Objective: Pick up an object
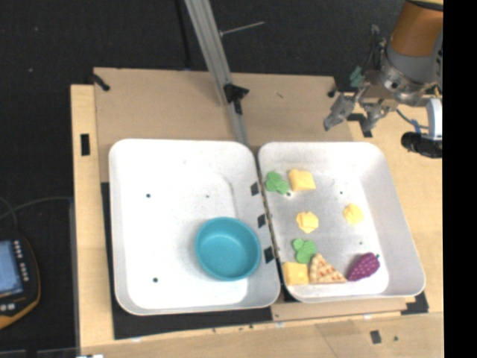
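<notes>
A: Is the picture bright?

B: The middle is. The two white bins (179, 177) shine a lot, and the left one looks almost washed out. The floor at the top and left of the frame is very dark.

A: Any shadows?

B: Soft ones. The blue bowl (227, 248) has a faint shadow inside its rim.

A: Is it sharp?

B: Not quite. The small toys are fuzzy, and the arm (414, 28) at the upper right looks blurry.

The arm (417, 21) above the gripper (356, 114) is cut off by the top edge. Finger spacing is indistinct. Far left of the gripper, the handheld device (13, 278) is cropped by the edge.
</notes>
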